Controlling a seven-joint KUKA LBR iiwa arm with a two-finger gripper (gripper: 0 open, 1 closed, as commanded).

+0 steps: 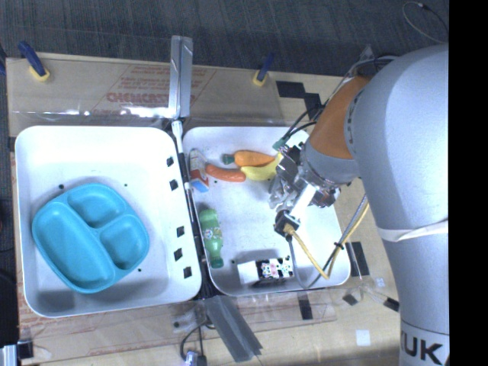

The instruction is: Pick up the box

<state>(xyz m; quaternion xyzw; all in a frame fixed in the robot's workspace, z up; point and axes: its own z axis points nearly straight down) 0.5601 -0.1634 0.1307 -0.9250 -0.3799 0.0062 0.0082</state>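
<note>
Box [265, 269]: a small white box with black print is seen lying by the near wall of the right bin [244, 223], well apart from the gripper.
Gripper [280, 195]: it is held over the middle of the right bin, just beside the banana [263, 171]; whether it is parted or closed is not made clear by the view.
Toy food: a carrot [254, 158], the banana and a red sausage [225, 174] are bunched at the bin's far end.
Green bottle [210, 237]: it is laid along the right bin's left wall.
Left bin [76, 158]: a blue divided plate [88, 239] is kept in it.
Arm [396, 143]: it is extended in from the right.
</note>
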